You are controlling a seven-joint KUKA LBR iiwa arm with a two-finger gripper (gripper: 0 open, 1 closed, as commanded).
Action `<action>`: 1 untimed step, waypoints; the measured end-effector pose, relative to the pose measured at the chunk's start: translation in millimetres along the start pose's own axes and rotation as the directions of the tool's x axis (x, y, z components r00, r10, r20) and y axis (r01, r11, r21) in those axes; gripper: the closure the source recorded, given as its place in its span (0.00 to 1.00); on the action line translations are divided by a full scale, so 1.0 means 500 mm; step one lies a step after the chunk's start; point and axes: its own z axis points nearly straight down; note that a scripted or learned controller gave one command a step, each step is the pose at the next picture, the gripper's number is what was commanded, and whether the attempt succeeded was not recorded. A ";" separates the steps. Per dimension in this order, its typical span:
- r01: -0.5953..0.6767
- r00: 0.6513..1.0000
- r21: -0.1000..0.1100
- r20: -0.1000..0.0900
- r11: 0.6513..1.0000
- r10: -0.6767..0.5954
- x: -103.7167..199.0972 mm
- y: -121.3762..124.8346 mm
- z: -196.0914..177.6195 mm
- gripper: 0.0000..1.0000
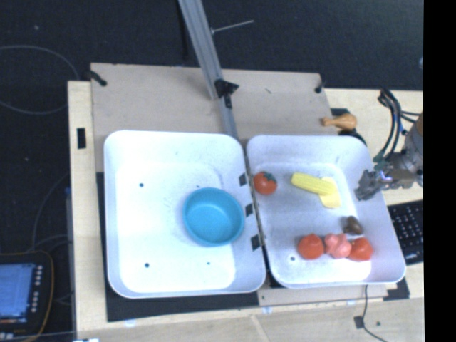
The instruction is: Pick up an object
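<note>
The gripper hangs at the right rim of the right bin, and from here I cannot tell whether it is released or clenched; nothing shows in it.

The likeliest target, to my eye, is the corn, the yellow piece lying flat just left of the gripper, in the bin's upper middle. It looks like a toy: light, stiff, smooth plastic, so probably a bit slippery. It is long and narrow, so I would take it across its short width near the middle, where the jaws can close on both flanks.

Taking the corn as the landmark: a tomato sits to its left against the bin's left wall. Below it and to the right lies a small brown lump, and lower again a row of three pieces touching one another, red, pink and red. Those are crowded and would be awkward to grip singly. The corn has free space around it.

The bin floor is white, shallow and smooth. Far left of the corn, the left bin holds a blue bowl. Above and right of the corn, on the bench, lies an orange-brown thing.
</note>
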 end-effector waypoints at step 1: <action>0.002 1.000 -0.001 0.000 1.000 -0.002 0.118 0.041 0.001 1.00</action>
